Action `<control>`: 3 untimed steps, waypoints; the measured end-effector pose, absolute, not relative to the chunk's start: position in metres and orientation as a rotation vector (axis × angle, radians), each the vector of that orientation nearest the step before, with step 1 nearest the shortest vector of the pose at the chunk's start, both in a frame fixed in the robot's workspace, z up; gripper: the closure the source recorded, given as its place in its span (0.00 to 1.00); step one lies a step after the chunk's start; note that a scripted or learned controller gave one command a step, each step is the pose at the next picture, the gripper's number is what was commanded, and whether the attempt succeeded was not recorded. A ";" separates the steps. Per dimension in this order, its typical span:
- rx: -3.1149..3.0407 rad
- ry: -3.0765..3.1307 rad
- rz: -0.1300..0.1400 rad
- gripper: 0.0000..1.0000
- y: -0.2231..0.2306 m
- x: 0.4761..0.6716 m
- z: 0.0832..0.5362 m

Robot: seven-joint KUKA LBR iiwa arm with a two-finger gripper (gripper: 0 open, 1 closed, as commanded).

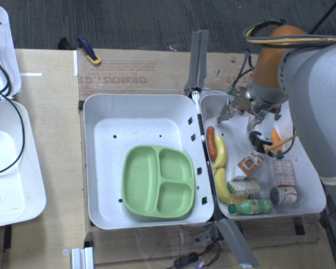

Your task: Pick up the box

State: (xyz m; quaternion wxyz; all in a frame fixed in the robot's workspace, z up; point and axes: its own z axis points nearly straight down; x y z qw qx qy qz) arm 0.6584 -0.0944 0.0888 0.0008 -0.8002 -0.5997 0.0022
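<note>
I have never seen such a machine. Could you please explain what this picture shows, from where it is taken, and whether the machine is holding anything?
One camera above a bench looks down at a slant. The large grey and orange shape at the right is a robot arm. At its end sits a gripper, a two-finger hand for grasping; I see nothing between its fingers.

On the bench stand two shallow white bins. The left bin contains a green plate with three compartments. The gripper hangs over the far part of the right bin, which contains toy food: a sausage, two bananas, a green bottle, a can, and a small box, which the arm should pick up. The box lies nearer the camera than the gripper, untouched.
</note>
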 end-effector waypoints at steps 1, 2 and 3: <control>-2.589 -1.773 0.009 0.00 -0.129 0.555 0.088; -2.675 -1.646 0.008 0.00 -0.095 0.578 0.088; -2.785 -1.450 0.011 0.00 -0.101 0.636 0.088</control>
